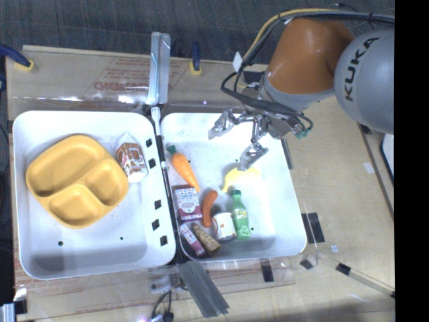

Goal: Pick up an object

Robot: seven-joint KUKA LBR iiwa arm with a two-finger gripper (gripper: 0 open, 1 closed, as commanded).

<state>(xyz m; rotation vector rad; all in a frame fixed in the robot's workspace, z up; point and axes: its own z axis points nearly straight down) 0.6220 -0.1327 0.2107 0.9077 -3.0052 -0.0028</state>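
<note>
Your claw [236, 139] hangs spread and empty over the right bin [285, 200], so closing beside the small yellow piece [236, 178] could just nudge it away.

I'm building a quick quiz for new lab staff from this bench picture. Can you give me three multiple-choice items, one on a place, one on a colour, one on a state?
1. Where does the yellow tray lie?
A. In the left bin
B. In the right bin
C. On the bench outside both bins

2. What colour is the bottle in the right bin?
A. Blue
B. Green
C. Black

3. How do the fingers of the gripper stand?
A. Shut on the carrot
B. Shut on the bottle
C. Spread apart with nothing between them

Answers:
1. A: the tray fills much of the left bin, beside a small carton.
2. B: the bottle is green with a white cap, next to a small can.
3. C: the fingers hang apart over the bin's upper part; the carrot lies on the floor below them.
</note>
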